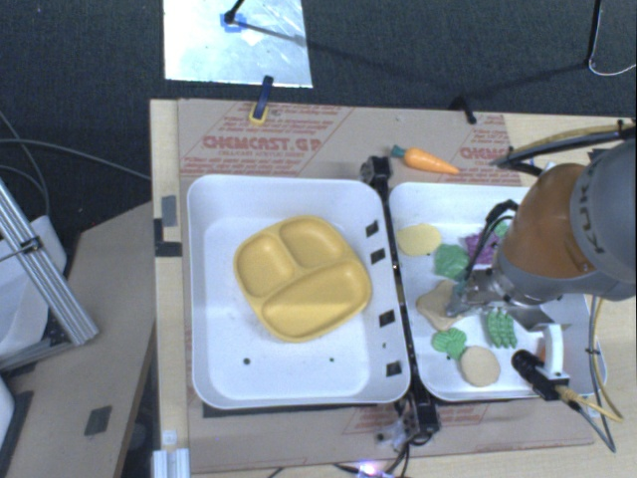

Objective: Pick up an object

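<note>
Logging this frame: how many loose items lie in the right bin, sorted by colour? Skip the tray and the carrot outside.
Right bin, as far as the arm leaves visible:
Green: 3
Yellow: 1
Tan or beige: 2
Purple: 1
Total: 7

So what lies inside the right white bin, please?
In the right white bin: a pale yellow piece, green toy vegetables, a tan piece and a beige round piece. The grey arm covers the bin's right part.
</note>
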You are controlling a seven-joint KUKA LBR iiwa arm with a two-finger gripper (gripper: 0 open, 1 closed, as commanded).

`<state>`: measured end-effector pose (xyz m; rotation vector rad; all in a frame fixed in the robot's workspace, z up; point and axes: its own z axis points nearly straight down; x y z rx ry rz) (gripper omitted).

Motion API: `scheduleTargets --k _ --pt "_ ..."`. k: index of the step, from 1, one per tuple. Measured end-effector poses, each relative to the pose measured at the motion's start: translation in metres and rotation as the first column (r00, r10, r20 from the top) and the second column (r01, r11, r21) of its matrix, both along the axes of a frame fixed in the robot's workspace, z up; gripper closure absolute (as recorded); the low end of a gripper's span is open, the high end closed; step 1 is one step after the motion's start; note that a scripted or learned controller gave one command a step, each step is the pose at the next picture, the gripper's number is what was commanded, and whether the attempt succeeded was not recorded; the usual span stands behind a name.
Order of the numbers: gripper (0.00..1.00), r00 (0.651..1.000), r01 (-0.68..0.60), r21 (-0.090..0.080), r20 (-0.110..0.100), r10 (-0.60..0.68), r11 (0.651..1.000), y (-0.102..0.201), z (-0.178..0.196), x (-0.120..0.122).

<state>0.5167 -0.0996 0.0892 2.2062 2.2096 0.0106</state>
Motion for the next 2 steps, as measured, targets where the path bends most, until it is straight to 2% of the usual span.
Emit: scheduleTargets --k 1,2 --pt "1.00 1.000 -0.015 0.010 0.003 0.015 1.000 0.0855 0.1033 0.1108" --pt "0.00 1.000 -0.002 0.009 -0.016 0.002 1.000 0.0784 0.0957 0.1039"
